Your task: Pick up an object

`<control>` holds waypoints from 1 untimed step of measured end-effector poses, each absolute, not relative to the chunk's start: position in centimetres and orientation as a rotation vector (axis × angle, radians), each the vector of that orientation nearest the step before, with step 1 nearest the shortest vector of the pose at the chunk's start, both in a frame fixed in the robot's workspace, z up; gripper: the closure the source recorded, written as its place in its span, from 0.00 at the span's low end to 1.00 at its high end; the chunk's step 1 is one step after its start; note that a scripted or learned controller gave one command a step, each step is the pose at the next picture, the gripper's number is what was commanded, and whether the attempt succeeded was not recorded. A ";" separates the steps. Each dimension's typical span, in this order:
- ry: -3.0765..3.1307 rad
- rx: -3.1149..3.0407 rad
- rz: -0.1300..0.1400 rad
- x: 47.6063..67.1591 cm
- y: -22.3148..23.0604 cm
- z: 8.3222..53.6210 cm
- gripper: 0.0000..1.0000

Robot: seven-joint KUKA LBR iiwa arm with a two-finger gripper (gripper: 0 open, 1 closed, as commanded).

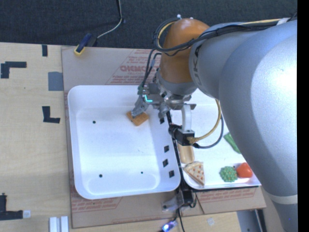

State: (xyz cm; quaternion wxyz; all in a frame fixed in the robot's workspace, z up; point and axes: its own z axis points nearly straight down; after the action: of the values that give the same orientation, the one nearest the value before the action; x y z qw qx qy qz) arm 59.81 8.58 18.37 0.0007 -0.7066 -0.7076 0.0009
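you have open floor across the left bin (116,178) — the orange block (140,119) sits near its back rim, touching the hand (141,108); its grip state you cannot tell.

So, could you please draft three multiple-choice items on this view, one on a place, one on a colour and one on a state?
1. Where does the orange block lie?
A. in the left bin
B. in the right bin
C. on the cardboard

2. What colour is the round piece beside the green one in the right bin?
A. blue
B. red
C. white

3. Where is the hand?
A. far above the bench
B. over the right bin
C. low at the orange block

Answers: 1 A, the block sits near the left bin's upper edge. 2 B, the round piece is red beside the green piece. 3 C, the hand is right at the block.
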 end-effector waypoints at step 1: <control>-2.223 -2.216 0.004 59.8 8.6 19.3 1.00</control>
State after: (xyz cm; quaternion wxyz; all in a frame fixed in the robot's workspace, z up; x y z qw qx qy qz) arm 59.78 8.64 19.32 0.0013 -0.7061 -0.7081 0.0014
